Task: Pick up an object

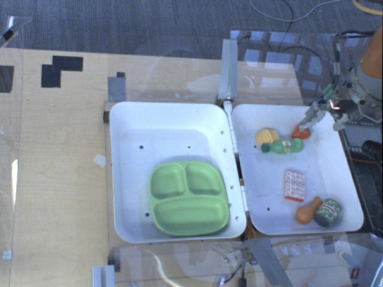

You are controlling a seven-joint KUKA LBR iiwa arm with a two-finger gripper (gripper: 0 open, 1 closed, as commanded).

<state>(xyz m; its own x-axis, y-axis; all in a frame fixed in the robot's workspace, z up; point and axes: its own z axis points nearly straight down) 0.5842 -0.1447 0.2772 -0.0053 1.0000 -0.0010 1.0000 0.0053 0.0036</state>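
Fingers (326,117) spread open, empty, above right bin (350,178) far corner, beside red-orange object (301,133).

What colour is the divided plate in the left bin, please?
Light green, seen in the camera view.

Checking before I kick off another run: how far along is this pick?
Done: the hand has reached the far right corner of the right bin, next to a small red-orange item. In hand: nothing visibly gripped. Left: the grasp and lift. The green bottle, yellow piece, patterned card, orange gourd and grey-green ball all lie in the bin; the green tray sits in the left bin.
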